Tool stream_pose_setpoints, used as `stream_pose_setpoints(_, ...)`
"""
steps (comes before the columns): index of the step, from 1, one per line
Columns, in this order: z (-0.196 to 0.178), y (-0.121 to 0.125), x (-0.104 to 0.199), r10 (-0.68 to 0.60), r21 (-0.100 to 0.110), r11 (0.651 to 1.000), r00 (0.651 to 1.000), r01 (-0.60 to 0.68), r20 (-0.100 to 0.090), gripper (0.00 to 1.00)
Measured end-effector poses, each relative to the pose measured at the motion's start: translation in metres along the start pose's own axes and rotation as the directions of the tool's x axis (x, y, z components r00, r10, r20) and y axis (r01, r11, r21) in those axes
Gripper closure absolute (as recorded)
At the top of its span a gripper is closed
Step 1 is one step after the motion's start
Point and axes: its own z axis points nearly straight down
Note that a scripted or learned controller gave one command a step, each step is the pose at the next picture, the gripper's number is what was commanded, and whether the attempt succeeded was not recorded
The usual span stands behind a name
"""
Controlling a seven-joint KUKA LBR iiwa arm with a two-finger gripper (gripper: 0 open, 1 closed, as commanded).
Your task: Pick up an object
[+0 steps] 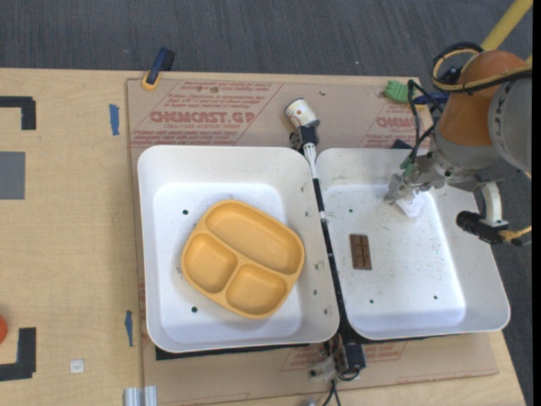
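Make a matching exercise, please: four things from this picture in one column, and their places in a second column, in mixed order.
Things:
1. yellow divided plate
2. brown chocolate piece
3. gripper
4. blue clamp

Places:
A. at the far edge of the board
B. in the left bin
C. over the right bin's far part
D. on the floor of the right bin

Pairs: 1-B, 2-D, 3-C, 4-A

Divided tray (pixel 243 258) in left bin (pixel 161 176), small bar (pixel 361 251) in right bin (pixel 473 299)
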Motion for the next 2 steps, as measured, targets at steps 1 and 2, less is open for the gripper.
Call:
stream_pose_setpoints(1,-0.0617,-0.0204,0.0519,0.325,0.008,0.946,0.946,-0.325,-0.001,1.0)
stream_pose_setpoints(2,-0.0615,-0.0205,0.052,0.325,0.008,0.946,0.946,-0.325,-0.001,0.0)
